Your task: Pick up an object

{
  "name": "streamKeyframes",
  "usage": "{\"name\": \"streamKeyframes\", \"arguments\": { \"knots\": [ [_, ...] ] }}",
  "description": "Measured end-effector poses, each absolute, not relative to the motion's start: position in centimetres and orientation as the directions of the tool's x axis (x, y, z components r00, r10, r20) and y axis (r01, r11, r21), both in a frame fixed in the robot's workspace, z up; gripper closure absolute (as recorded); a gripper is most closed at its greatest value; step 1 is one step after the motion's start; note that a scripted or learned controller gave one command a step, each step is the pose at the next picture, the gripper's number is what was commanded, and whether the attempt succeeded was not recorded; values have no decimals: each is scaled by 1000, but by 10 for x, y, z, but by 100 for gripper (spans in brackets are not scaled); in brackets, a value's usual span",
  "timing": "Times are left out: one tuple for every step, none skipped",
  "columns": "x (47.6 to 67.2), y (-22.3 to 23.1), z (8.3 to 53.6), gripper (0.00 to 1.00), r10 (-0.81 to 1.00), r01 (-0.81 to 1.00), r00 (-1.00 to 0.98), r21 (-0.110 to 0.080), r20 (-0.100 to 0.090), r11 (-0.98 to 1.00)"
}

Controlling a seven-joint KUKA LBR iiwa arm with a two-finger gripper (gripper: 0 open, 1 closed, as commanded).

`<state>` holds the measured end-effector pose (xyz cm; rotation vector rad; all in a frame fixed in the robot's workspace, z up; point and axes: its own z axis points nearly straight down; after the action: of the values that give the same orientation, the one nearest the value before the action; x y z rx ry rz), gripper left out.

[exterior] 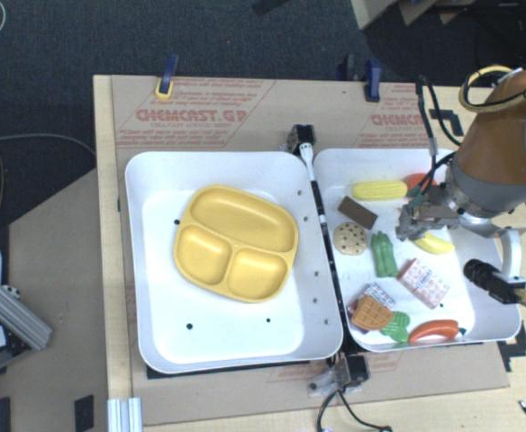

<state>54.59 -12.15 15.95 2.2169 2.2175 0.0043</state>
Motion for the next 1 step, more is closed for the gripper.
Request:
{"name": "streamKeyframes", "arguments": {
  "knots": [
    [548,-124,224,100,1000,1000,-1,8,-2,1]
  ]
}}
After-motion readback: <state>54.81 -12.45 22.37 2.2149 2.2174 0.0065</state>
